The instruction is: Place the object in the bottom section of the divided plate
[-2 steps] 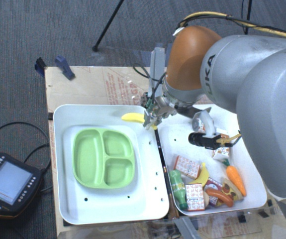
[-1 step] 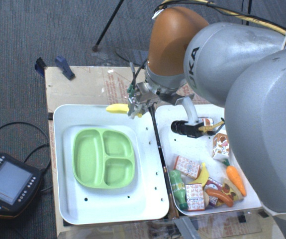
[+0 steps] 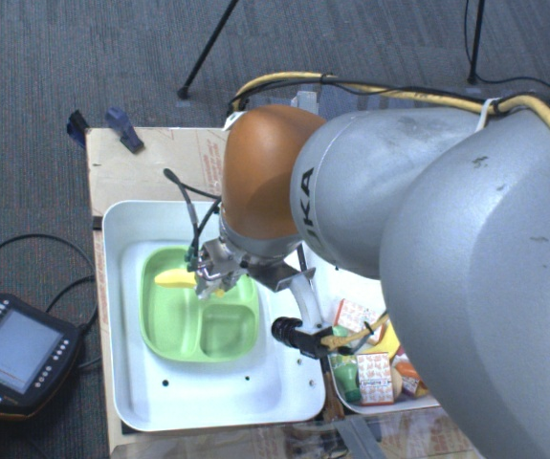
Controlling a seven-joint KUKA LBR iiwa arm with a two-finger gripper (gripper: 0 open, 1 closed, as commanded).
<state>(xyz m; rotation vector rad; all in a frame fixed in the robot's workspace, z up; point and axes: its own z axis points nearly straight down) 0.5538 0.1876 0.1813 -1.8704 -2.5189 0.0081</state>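
A light green divided plate (image 3: 174,325) lies in the left white bin (image 3: 208,400). A yellow object (image 3: 173,278) rests in the plate's upper left section, close to its rim. My gripper (image 3: 208,285) hangs over the plate's upper middle, just right of the yellow object, with its tips near the divider. The big grey arm with the orange band covers the plate's upper right part. I cannot make out what stands between the gripper's tips.
The right bin (image 3: 389,404) holds several small items, among them red-and-white packets (image 3: 374,376) and a green piece (image 3: 347,381). A teach pendant (image 3: 14,354) lies on the floor at the left. Blue clamps (image 3: 121,127) sit at the bench's far left corner.
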